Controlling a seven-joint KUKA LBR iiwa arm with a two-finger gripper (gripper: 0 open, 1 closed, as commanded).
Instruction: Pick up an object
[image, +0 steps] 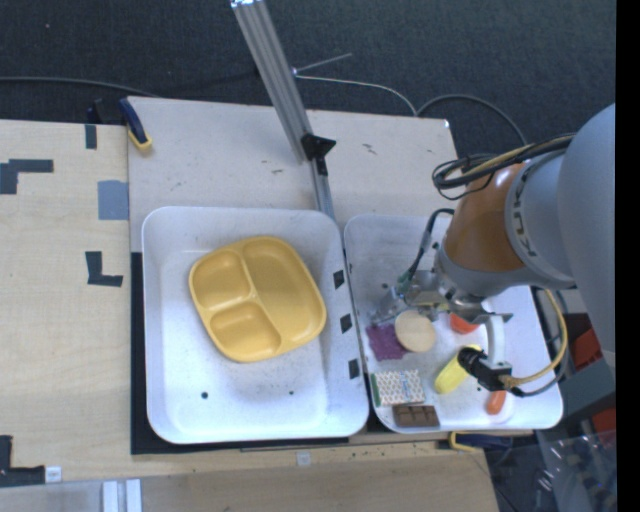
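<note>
Arm reaches into the right bin (520, 300); gripper (425, 298) sits low among clutter, and whether the fingers are wide or narrow cannot be told. Cream ball (415, 332) lies just below it, purple piece (384, 342) and yellow block (452, 376) nearby. Risk, as judged: crowding may deflect the grasp, or the round ball may roll aside. Yellow divided plate (258, 297) lies in the left bin (160, 300).

The arm (560, 215) is a thick, smooth, rounded grey body with a broad orange band (480, 225) above the wrist, black and yellow cables (470, 170) looping off its far side, and another thin yellow cable (545, 365) curling round beneath its near end.
</note>
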